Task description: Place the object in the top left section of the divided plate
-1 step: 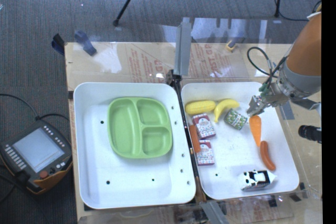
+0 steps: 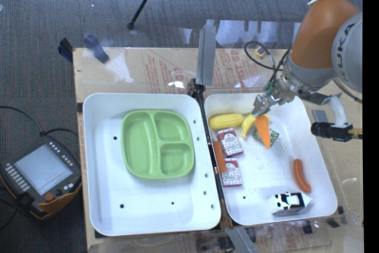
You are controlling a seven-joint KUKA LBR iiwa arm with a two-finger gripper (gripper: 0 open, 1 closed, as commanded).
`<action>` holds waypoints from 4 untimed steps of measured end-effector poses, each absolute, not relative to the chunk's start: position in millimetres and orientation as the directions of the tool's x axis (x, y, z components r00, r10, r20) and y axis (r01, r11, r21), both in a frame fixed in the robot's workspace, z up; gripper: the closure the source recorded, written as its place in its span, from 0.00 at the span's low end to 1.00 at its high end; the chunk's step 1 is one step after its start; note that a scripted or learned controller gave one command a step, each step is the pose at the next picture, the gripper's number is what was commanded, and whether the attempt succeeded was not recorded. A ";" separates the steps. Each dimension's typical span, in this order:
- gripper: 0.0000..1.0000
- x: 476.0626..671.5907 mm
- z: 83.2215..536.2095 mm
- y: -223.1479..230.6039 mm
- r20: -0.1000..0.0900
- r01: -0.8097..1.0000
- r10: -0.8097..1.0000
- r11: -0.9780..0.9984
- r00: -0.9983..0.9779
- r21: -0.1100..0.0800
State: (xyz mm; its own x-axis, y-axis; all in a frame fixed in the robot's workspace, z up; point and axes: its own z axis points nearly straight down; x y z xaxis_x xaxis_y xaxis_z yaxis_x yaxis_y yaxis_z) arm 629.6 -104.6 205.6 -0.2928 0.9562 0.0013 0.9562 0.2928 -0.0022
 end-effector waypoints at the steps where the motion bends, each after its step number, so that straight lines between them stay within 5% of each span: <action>1: 1.00 627.9 185.8 4.1 0.002 0.985 0.985 0.173 -0.173 -0.004; 2: 1.00 643.5 186.1 49.8 0.000 0.987 0.987 0.159 -0.159 -0.004; 3: 0.00 643.5 186.1 50.0 0.000 0.987 0.987 0.160 -0.160 -0.004; 4: 0.00 601.2 186.2 34.5 0.000 0.993 0.993 0.120 -0.120 -0.005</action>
